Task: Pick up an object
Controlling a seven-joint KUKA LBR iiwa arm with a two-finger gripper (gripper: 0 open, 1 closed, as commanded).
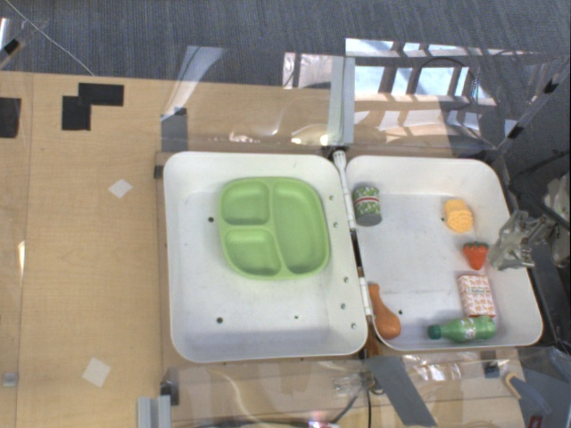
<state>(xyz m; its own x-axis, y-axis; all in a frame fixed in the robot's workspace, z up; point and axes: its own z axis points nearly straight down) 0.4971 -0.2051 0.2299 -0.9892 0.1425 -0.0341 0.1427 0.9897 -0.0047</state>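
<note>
The right bin (419, 266) holds several small objects. A green-and-white can (367, 203) stands at its upper left by the divider. A yellow-orange round piece (458, 215) lies at the upper right, with a red strawberry-like piece (476, 255) below it. Further down lie a red-and-white packet (476, 295) and a green bottle (462, 330) on its side. An orange, drumstick-shaped piece (384, 314) rests at the lower left corner. My gripper (517, 244) hangs over the bin's right rim, just right of the strawberry, with nothing visibly in it.
The left bin (192, 319) carries a green divided plate (272, 226). A raised divider (350, 239) separates the two bins. Clear plastic guards (428, 78) stand behind the right bin, and tan bench surface (80, 266) spreads to the left.
</note>
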